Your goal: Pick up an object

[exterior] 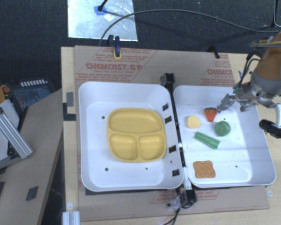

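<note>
The right bin (257, 172) holds several toy foods. A red strawberry-like piece (210, 114) lies near the bin's middle, with a small yellow round piece (193, 122) to its left. A green ball-shaped piece (222, 128) sits just right of the strawberry, and a long green piece (207, 140) lies below them. An orange toast-like slab (204, 169) rests near the front wall. My gripper (224, 105) reaches in from the right and its tip hovers just above and right of the red piece, close to it. Nothing is visibly held.
The left bin (91, 125) holds a yellow divided plate (136, 134). A black divider with clips (174, 125) runs between the bins. The grey arm with its orange band (271, 64) hangs over the right bin's far right corner. Cables cross the dark floor behind.
</note>
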Robot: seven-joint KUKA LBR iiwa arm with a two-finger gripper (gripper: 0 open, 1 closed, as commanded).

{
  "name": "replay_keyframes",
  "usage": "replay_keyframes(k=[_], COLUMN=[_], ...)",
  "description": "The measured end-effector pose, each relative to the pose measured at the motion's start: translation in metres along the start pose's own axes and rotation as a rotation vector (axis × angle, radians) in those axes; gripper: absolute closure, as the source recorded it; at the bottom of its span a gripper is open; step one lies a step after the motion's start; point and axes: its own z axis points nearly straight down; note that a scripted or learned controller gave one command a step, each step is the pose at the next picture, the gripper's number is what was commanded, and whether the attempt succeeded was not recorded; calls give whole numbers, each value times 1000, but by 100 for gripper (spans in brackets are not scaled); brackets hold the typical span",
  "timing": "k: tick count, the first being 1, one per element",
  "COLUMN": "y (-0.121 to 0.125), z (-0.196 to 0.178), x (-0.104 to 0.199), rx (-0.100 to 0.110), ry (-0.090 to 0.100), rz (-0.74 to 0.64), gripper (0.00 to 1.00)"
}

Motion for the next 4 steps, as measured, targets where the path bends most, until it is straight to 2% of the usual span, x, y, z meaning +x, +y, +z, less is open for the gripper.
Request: replay_keyframes(k=[1,2,4], y=[1,2,6], z=[41,28,-61], x=[1,0,4], rx=[-3,-8,-8], ry=[-1,-3,-2], rz=[-2,-4,-3], gripper=[0,100,100])
